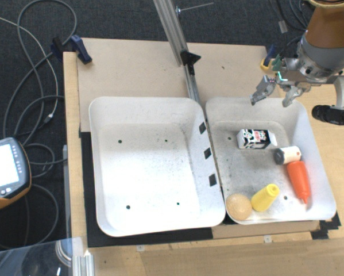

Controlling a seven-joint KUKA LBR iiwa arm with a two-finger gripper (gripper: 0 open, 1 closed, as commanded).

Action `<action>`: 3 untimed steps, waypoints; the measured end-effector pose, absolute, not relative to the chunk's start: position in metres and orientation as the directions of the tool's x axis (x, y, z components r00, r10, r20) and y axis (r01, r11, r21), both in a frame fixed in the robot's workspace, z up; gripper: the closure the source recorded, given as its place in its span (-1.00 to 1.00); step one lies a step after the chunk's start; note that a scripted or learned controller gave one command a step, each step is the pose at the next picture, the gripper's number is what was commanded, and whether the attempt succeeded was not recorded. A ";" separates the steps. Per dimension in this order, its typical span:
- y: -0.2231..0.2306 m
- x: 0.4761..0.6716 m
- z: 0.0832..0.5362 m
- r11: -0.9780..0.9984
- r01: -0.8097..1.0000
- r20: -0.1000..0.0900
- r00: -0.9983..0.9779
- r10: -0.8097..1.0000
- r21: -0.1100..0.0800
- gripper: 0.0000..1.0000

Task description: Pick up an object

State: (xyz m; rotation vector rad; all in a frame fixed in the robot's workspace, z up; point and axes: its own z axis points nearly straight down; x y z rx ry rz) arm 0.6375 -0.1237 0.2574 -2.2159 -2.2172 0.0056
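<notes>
Robotics lab: bench (131,68), loose cables (34,96), teach pendant (5,174).

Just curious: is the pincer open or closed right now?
Open. The pincer hangs above the right bin's far rim with its two fingers spread apart and nothing between them.

Speckled white plastic bins (154,111), matt wooden bench (131,68)
</notes>
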 end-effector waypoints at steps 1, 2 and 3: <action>-0.124 0.638 0.260 0.002 1.000 0.001 -0.002 1.000 -0.003 -1.00; -0.118 0.643 0.215 0.002 1.000 0.001 -0.002 1.000 -0.006 -1.00; -0.116 0.644 0.152 0.000 1.000 0.002 0.000 1.000 -0.009 -1.00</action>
